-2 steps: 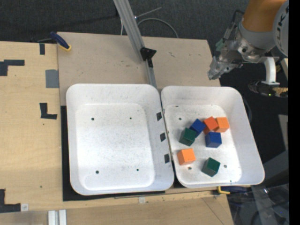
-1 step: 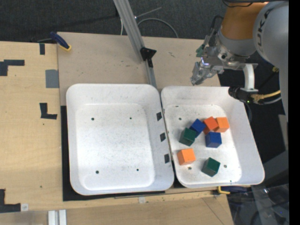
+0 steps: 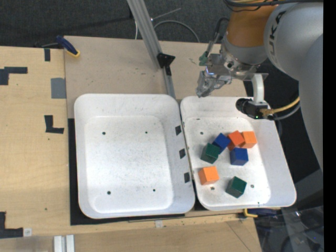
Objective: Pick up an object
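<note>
Pincer (image 3: 205, 88) above right bin's (image 3: 281, 156) far rim; grip state indiscernible. Right bin holds seven cubes: two blue, two green, three orange.

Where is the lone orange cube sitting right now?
The lone orange cube lies in the right bin, toward its near-left part, below a green cube and left of another green cube.

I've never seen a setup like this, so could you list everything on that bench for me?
Bins: 2, white, side by side; left bin, right bin.
Orange blocks: 3, right bin; two touching at and, one at.
Blue blocks: 2, right bin.
Green blocks: 2, right bin.
Clamp: 1, blue and yellow, bench's far left.
Arm: 1, grey and orange.
Gripper: 1, above right bin's far rim.
</note>
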You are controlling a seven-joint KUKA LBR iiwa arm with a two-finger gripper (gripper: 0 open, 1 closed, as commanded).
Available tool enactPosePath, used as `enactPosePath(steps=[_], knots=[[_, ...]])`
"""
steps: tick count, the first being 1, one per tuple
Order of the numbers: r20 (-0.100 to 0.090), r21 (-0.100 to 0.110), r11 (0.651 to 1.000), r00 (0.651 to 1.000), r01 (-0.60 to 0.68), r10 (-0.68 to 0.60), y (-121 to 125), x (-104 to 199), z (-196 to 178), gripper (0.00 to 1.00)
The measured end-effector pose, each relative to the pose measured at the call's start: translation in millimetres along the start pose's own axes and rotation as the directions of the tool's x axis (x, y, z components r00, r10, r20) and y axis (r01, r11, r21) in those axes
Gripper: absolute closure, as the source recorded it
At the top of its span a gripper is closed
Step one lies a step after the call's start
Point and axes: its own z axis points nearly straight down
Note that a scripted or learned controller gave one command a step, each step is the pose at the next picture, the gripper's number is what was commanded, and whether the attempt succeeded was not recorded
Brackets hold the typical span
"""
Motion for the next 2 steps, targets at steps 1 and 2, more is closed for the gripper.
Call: enactPosePath(steps=[1,2], knots=[[0.0,0.001,1.0,1.0,0.001,-0.001,-4,61,17,1.0],[0.002,0.001,1.0,1.0,-0.001,0.001,-1,106,31,1.0]])
